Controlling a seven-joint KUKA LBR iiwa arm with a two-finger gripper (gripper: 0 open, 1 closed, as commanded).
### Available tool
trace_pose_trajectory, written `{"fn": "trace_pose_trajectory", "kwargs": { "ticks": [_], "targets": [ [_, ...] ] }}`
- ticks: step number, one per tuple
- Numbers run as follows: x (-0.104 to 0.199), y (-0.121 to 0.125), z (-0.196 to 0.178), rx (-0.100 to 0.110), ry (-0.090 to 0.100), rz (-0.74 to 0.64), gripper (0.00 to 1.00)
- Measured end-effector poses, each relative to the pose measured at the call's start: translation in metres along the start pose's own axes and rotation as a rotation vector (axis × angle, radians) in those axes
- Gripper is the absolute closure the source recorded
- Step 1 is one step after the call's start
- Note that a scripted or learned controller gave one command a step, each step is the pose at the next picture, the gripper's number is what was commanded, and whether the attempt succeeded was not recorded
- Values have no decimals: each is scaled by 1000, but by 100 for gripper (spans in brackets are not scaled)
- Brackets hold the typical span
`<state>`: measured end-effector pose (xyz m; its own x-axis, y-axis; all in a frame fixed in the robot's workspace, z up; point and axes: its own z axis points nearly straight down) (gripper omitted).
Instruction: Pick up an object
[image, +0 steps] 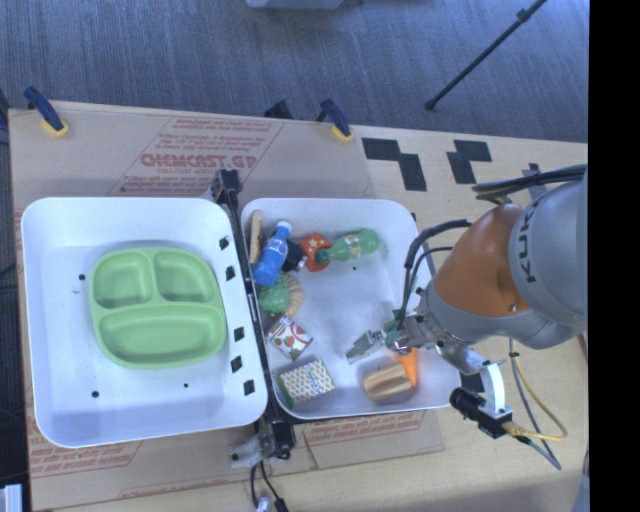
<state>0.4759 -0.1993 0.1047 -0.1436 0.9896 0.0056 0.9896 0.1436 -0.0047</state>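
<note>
The right bin (400, 222) holds several small objects. A blue bottle (270, 255) and a green bottle (352, 245) lie near its far side, with a small red and orange toy (314, 250) between them. A red and white carton (290, 338) and a patterned box (306, 381) sit near the front left. A tan bun (388, 382) and an orange piece (408, 366) lie at the front right. My gripper (372, 342) reaches in low from the right, just above the bun and beside the orange piece. Nothing visibly hangs from it.
The left bin (40, 330) carries a green divided plate (157, 305). A green round toy (272, 298) rests against the wall between the bins. The arm's orange band (478, 272) and grey body hang over the right bin's right rim. Cables trail at the lower right.
</note>
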Motion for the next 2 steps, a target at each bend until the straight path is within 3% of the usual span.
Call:
{"fn": "trace_pose_trajectory", "kwargs": {
  "ticks": [1,2],
  "targets": [
    [0,0,-10,1,0,-4,100],
    [36,5,-151,-4,-4,469,100]
  ]
}}
